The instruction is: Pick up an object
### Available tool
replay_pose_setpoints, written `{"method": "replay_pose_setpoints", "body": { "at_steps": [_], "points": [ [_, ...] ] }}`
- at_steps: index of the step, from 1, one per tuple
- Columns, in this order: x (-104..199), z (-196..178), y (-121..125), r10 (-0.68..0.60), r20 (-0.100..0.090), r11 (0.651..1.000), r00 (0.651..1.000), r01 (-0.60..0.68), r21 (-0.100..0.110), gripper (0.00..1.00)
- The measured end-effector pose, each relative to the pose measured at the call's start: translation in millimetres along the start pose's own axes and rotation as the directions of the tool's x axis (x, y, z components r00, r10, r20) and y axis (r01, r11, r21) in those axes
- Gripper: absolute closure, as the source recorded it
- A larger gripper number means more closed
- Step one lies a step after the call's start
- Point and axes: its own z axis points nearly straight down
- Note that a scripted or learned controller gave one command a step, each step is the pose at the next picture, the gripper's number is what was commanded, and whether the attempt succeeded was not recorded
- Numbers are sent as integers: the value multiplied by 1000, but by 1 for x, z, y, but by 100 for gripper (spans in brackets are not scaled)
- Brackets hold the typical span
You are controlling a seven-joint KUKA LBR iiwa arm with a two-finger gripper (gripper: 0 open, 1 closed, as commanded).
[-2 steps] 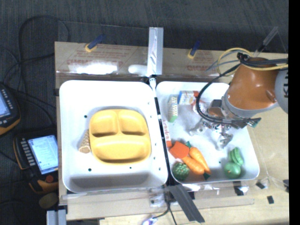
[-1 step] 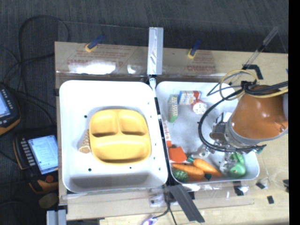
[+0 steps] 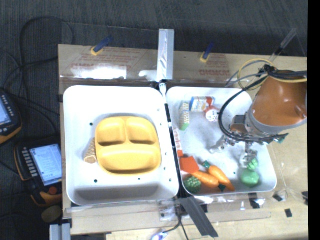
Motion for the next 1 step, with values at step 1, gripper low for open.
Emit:
{"method": "replay_pose_setpoints", "body": {
  "at_steps": [1],
  "points": [
    [-43,4,-96,48,5,998,999,-48,-36,0]
  ]
}}
